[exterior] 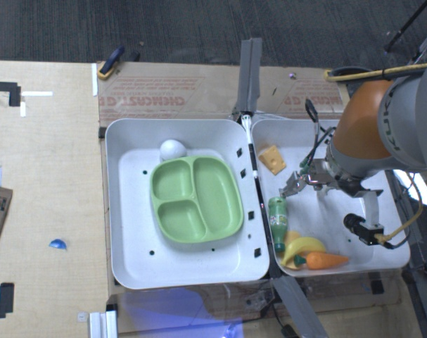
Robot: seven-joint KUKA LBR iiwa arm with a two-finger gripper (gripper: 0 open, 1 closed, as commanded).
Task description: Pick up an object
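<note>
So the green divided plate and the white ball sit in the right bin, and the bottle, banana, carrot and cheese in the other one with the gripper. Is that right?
Not quite. In the camera view the green divided plate and the white ball sit in the left bin, not the right. The rest holds: the bottle, banana, carrot and cheese lie in the other bin with the gripper.

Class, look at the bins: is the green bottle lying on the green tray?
No: the bottle lies in the right bin by its left wall, while the tray sits in the left bin.
</note>
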